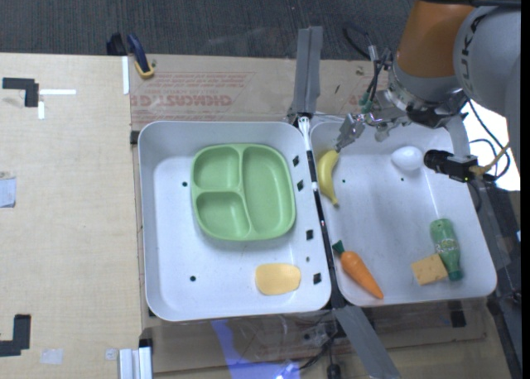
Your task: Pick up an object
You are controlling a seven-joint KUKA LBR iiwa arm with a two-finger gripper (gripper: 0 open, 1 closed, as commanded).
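Note:
My gripper [351, 130] hangs over the far left corner of the right bin [464, 290], just above and to the right of a yellow banana [329, 175] that lies along the bin's left wall. Nothing shows in its grasp. Further right, a white egg-shaped object [406, 156] lies near the far wall. An orange carrot [362, 274] rests at the front left. At the front right, a green bottle [446, 246] lies next to a yellow block [429, 270].
The left bin [157, 228] holds a green divided plate [243, 192] and a flat yellow piece [277, 278] near its front wall. A grey divider [308, 71] rises behind the bins. The arm's orange band [439, 13] and cables stand over the right bin's far right.

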